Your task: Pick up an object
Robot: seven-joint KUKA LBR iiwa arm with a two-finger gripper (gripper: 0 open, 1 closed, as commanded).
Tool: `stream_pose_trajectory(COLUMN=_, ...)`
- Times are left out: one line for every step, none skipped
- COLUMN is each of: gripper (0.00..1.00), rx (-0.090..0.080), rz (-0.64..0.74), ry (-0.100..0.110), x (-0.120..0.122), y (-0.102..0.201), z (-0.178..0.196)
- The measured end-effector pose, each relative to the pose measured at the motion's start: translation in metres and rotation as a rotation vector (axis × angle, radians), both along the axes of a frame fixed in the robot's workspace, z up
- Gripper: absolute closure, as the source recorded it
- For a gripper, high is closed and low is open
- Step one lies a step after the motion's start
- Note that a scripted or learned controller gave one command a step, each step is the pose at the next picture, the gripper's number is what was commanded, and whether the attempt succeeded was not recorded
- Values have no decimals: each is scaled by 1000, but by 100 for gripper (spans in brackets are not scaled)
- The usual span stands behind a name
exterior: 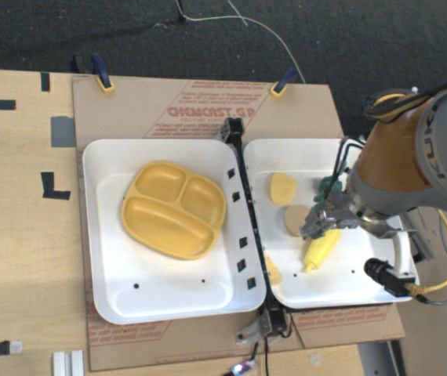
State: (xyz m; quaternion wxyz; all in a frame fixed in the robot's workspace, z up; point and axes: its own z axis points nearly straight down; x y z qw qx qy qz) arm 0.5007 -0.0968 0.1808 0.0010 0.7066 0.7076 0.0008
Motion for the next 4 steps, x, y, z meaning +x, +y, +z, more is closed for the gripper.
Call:
stream_pose_trajectory(gripper=100, rx=0, rz=2, ry=-2, x=5, y=10, z=57)
stream_pose_trajectory(gripper=100, rx=1, rz=4, ry=5, x=20, y=60, z=42)
stream_pose_trajectory(gripper=100, rx=1, rz=5, ry=5, x=37, y=110, z=31)
stream_pose_trajectory(gripper=100, rx=2, rz=7, ry=4, x=44, y=171, z=35)
